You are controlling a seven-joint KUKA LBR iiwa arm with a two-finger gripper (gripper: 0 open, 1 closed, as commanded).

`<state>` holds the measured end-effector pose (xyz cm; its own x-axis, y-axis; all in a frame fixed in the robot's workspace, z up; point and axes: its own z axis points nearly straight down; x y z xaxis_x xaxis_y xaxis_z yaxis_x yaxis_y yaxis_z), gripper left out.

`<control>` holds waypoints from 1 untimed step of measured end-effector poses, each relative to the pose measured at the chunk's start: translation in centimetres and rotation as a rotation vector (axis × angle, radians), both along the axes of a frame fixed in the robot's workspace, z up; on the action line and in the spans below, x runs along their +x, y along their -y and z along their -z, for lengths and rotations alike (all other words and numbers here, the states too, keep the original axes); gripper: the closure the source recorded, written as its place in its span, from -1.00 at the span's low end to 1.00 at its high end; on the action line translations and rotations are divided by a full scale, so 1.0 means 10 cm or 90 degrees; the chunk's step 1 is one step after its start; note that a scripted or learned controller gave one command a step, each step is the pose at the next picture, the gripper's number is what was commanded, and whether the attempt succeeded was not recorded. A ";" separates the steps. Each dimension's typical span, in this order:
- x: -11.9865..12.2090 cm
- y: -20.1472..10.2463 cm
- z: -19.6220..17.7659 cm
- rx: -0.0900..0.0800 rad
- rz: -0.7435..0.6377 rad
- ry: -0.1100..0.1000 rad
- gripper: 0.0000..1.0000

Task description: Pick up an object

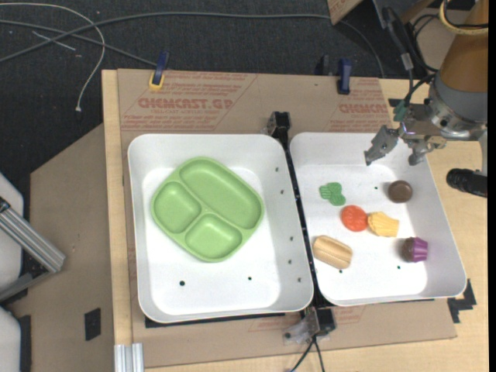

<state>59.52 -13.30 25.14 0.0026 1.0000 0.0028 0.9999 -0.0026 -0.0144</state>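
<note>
My gripper (399,150) hangs over the far part of the right bin (442,281), fingers spread open with nothing between them. Below it in that bin lie a green leafy piece (332,194), a brown round piece (400,191), an orange-red round piece (354,218), a yellow piece (383,225) touching it, a tan bread-like loaf (332,252) and a purple piece (415,249). The brown piece sits closest, just under the gripper's right finger.
The left bin (155,285) holds a green three-compartment plate (207,208). Black clips (278,122) join the bins at the middle seam. Blue clamps (160,69) hold the cardboard base at its far edge. Cables lie on the dark floor beyond.
</note>
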 end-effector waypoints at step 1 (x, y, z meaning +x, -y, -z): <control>0.02 0.00 -0.08 -0.001 -0.002 0.009 -1.00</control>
